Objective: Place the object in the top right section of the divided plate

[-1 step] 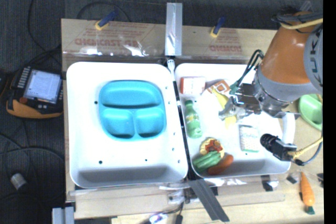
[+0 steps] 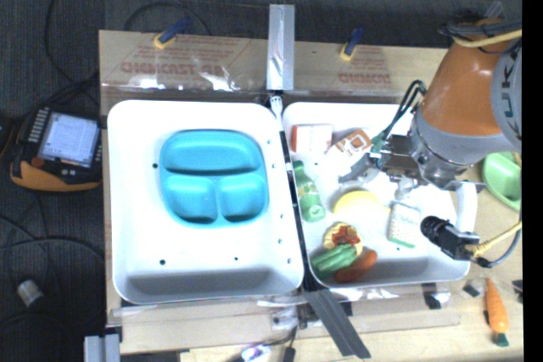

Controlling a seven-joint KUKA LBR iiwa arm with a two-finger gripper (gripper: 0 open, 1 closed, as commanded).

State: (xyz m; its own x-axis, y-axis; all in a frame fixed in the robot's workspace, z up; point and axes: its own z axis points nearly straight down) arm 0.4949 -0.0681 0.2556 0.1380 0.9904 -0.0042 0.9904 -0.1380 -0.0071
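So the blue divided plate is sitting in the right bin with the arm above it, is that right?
Not quite. The camera view shows the blue divided plate in the left bin, by itself. The arm's end effector is over the right bin, above the yellow lemon-like item and other small objects.

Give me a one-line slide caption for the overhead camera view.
KUKA arm's gripper hovers above the toy-filled right bin, near a yellow lemon; blue divided plate waits in the left bin.
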